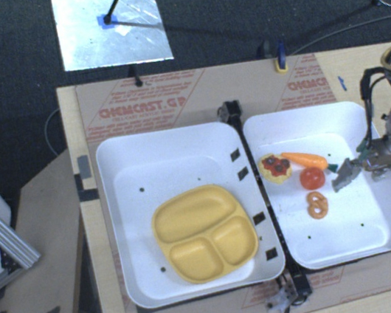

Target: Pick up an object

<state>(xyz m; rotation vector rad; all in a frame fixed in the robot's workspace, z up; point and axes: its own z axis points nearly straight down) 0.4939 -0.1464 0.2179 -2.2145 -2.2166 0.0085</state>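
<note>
Two white bins sat side by side on the worktop point(191, 89). A yellow divided tray point(205, 231) lay in the left bin point(125, 202). In the right bin point(359, 235), the gripper point(342, 175) hovered just beside a red tomato point(312, 178), near a carrot point(303, 160), a pretzel point(316, 205) and a small tart point(276, 167); whether it was apart or together could not be told.

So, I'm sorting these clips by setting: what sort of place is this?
Probably a robotics lab bench. Two white bins sit on a board, one with a yellow divided tray, the other with toy food like a carrot, and a robot gripper reaches in.
</note>
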